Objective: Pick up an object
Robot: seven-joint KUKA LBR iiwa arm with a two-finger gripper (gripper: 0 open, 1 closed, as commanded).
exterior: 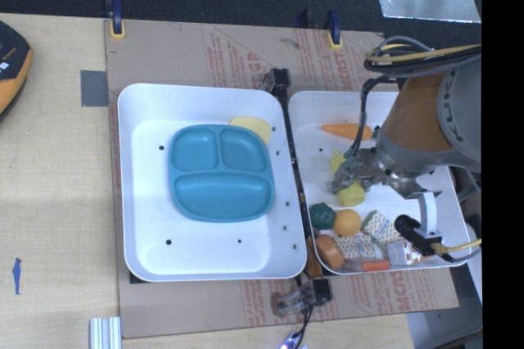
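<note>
From above, my arm [426,126] reaches in from the right over the right bin [304,175]; my pincer [350,178] sits low just above a yellow-green lump [351,195]; whether it is spread or pinching I cannot tell; a carrot [340,129] lies behind, an orange ball [347,222] and dark green piece [322,215] in front; the left bin [139,175] bears a blue plate [219,173].

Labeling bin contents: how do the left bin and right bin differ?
The left bin holds a blue divided plate with a pale yellow item at its far edge; the right bin holds many small things, including a carrot and an orange ball. The gripper reaches into the right bin, not the left. Both are shallow and white.
</note>
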